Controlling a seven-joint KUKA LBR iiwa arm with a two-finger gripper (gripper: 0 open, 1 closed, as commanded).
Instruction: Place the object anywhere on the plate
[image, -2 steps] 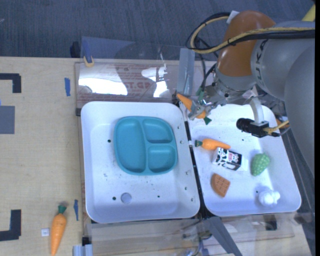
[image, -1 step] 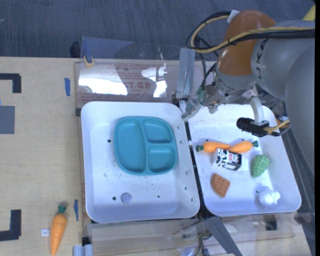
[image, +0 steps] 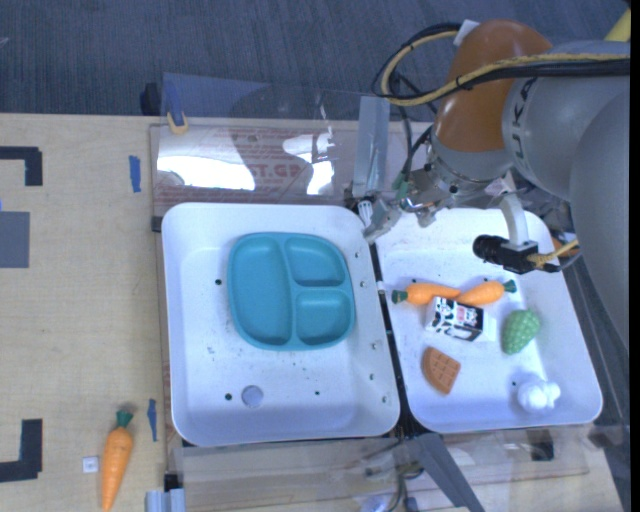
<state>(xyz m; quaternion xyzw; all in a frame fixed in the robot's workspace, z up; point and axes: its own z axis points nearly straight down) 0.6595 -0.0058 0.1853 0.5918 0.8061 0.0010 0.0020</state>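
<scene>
The hand (image: 392, 208) hangs at the far edge between the bins, its opening impossible to judge. Crowding in the right bin (image: 575, 345), among carrots (image: 455, 293), black-and-white block (image: 457, 319), green piece (image: 519, 331) and wedge (image: 440, 368), risks a wrong pick. The left bin (image: 190, 300) holds the bare teal plate (image: 292, 290).

We see a brightly and evenly lit bench (image: 70, 330) with soft, short shadows. Strong white glare lies across the clear panel (image: 250, 165) behind the left bin (image: 190, 400), washing out its surface. The bins' white walls run close to overexposed. The picture is slightly soft overall, and the arm (image: 560, 110) near the lens looks blurred.
</scene>
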